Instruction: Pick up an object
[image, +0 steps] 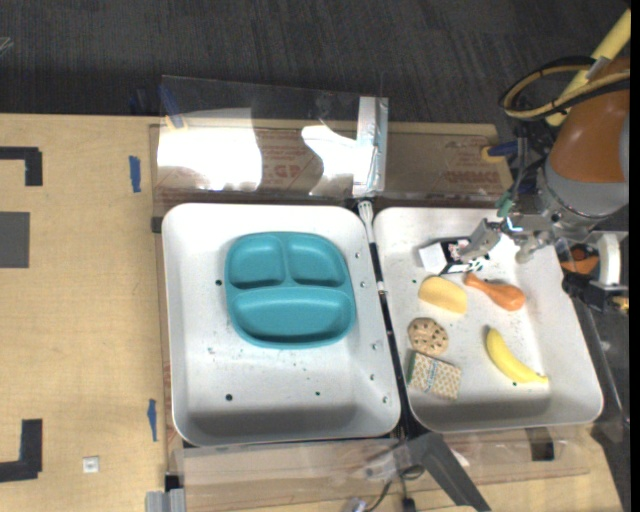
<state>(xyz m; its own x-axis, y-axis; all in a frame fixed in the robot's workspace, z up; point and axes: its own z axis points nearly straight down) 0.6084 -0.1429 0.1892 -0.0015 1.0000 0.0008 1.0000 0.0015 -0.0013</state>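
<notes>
Gripper (463, 255) sits low, just above-left of the carrot (495, 292). You can't tell from this angle whether it's open or closed, or whether it has hold of anything; nothing visibly lifted. Judging by that, you're at the approach/descend step, grasp not yet confirmed.

Nearest targets: the carrot itself & the yellow lump (442, 295) just left of it. Next move prob. needs you to centre over one of them, drop square, close, then check the lift; the two lie close, so a nudge is likely.

Count, working out from the carrot: 1 carrot, 1 yellow lump, 1 cookie (428, 335) below-left, 1 banana (515, 358) below, 1 patterned cracker (435, 377) further below-left. 2 white bins: right bin (585, 385) w/ the carrot, left bin (190, 330) w/ 1 teal divided plate (290, 288), well left of the carrot.
</notes>
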